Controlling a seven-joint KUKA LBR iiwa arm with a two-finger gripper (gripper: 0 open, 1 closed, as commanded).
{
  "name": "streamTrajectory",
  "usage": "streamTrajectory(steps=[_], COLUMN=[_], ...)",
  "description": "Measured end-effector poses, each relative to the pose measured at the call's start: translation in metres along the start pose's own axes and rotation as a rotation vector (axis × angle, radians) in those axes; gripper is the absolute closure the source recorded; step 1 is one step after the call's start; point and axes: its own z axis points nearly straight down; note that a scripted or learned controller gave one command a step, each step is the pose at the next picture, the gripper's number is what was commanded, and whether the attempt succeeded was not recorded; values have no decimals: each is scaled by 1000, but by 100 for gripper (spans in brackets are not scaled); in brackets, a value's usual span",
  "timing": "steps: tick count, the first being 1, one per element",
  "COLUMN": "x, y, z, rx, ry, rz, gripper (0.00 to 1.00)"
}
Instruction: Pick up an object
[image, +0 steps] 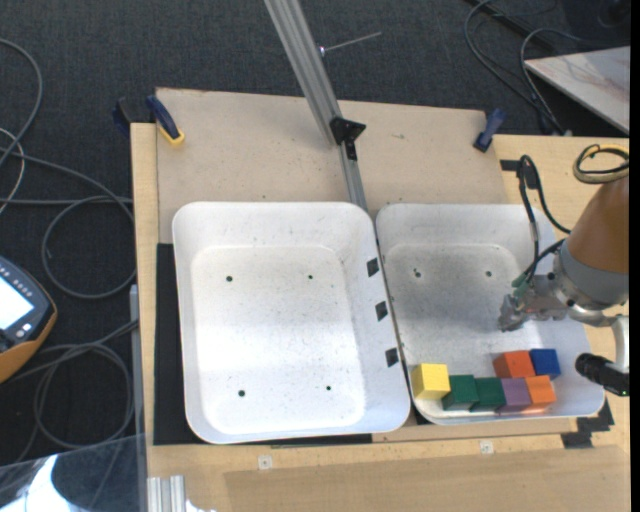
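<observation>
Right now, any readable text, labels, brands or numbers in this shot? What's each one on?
None readable.
Handheld device at the left edge: its lit screen is too small and blurred to read.
Black tabs along the divide between the two bins: no legible marks.
Coloured blocks in the right bin: plain faces, no print.
Arm and end effector: no label visible.

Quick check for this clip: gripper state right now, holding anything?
Two-finger gripper: cannot be told; it hangs above the right shallow white bin, just up from the coloured blocks, with nothing visibly held.
</observation>
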Motion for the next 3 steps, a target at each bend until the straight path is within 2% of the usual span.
streamTrajectory(steps=[1, 2, 3], x=[-1, 4, 4], y=[-2, 9, 10], z=[-44, -101, -140], rx=[-3, -6, -5], ry=[-3, -4, -4], rz=[0, -2, -2], gripper=[100, 100, 100])
